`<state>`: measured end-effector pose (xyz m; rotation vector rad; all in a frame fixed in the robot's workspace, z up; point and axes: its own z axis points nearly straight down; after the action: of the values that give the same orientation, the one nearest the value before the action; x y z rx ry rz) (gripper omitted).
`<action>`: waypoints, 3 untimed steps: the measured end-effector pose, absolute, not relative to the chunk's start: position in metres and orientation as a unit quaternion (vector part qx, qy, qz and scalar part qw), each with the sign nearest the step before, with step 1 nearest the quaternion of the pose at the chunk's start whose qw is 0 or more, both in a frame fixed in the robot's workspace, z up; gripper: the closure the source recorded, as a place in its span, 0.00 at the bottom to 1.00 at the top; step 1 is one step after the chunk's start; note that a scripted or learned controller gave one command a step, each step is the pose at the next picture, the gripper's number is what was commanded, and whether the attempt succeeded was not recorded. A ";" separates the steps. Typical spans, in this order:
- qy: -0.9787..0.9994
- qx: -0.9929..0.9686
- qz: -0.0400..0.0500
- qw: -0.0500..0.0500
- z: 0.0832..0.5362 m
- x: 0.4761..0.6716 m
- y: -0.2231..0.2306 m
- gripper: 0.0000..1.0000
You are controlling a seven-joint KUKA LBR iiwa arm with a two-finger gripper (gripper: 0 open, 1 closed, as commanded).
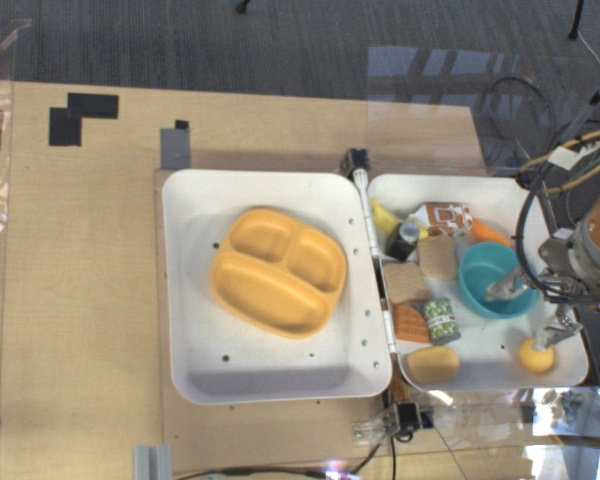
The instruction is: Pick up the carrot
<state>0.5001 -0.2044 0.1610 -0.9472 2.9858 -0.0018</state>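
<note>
The carrot is an orange piece lying at the back of the right bin, partly hidden behind a blue bowl. My gripper hangs over the right side of that bin, in front of and to the right of the carrot and apart from it. It is open, with nothing between its fingers. One fingertip is over the bowl's right rim, and the other fingertip is just above a yellow lemon.
The right bin is crowded: a small printed box, a yellow banana-like piece, a dark bottle, brown slices, a green can and a bread roll. The left bin holds a yellow divided plate.
</note>
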 end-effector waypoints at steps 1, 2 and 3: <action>0.834 -0.551 -0.003 0.006 0.223 0.505 -0.205 0.00; 0.740 -0.673 0.001 0.003 0.104 0.488 -0.204 0.00; 0.709 -0.706 -0.004 0.009 0.195 0.520 -0.085 0.00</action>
<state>0.5199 -0.0850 0.1951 -2.2041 2.2137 -0.0132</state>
